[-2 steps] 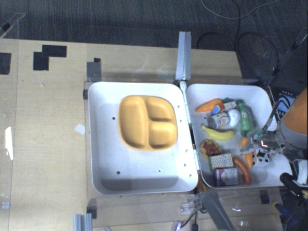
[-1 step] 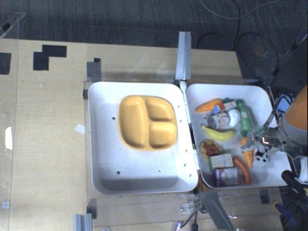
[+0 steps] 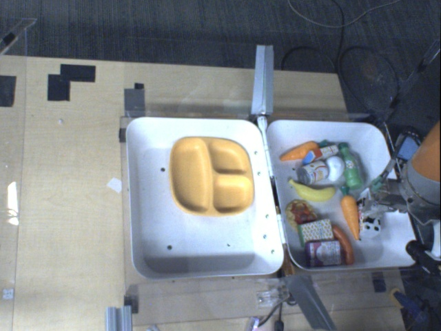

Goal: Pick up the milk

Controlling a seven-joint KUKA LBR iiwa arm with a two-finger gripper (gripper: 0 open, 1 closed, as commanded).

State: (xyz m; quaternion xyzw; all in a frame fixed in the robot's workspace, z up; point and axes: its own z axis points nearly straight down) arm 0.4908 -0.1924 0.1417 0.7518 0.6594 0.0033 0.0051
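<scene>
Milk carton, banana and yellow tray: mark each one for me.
milk carton [image 3: 371, 225]: camera view, its spotted front face.
banana [image 3: 311, 191]: camera view, middle of its curved body.
yellow tray [image 3: 211, 175]: camera view, the ridge between its compartments.

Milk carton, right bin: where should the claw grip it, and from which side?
Take the milk carton across its body, probably straight from above: it is small and boxy, with a carrot close on its left and bare floor of the right bin on its right. The claw hangs close by.
</scene>
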